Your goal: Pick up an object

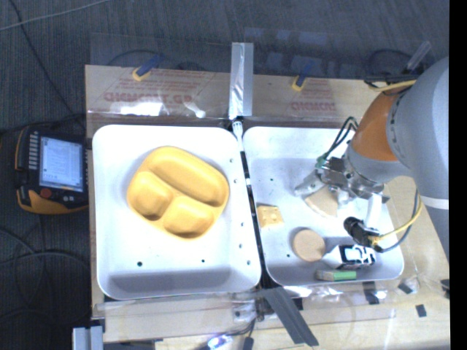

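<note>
Right bin (281,173), wooden disc (308,244) below-left of fingers (306,188)

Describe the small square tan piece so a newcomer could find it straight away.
Start at the right bin, the one the arm reaches into. Follow its left wall down; the cracker-like square lies flat there. Unlike the round tan disc just below-right, it has straight edges and corners.
</note>
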Action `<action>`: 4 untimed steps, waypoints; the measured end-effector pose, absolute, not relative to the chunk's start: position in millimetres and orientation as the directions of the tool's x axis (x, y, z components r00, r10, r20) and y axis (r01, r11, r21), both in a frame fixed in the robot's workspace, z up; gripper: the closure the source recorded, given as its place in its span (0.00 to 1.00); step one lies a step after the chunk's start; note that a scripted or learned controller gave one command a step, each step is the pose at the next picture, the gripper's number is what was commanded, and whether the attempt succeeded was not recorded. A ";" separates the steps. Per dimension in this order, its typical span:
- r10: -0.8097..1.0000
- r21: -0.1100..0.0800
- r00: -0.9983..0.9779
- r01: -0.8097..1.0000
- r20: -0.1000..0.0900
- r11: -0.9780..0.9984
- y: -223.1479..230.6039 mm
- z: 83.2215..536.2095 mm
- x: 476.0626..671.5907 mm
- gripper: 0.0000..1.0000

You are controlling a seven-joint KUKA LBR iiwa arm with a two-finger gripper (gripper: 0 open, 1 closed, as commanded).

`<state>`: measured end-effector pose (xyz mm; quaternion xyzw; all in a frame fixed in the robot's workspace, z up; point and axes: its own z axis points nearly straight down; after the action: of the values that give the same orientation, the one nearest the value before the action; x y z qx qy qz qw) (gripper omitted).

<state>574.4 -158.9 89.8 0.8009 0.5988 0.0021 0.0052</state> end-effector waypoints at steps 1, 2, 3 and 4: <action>0.959 0.011 0.283 0.959 -0.003 -0.283 -158.9 89.9 574.4 0.00; 0.959 0.011 0.283 0.959 -0.003 -0.283 -158.9 89.9 574.4 0.00; 0.976 0.015 0.216 0.976 -0.005 -0.216 -147.7 90.4 555.2 0.00; 0.977 0.012 0.214 0.977 -0.003 -0.213 -145.8 99.4 555.6 1.00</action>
<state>555.6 -145.8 99.4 0.7789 0.6271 0.0027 0.0055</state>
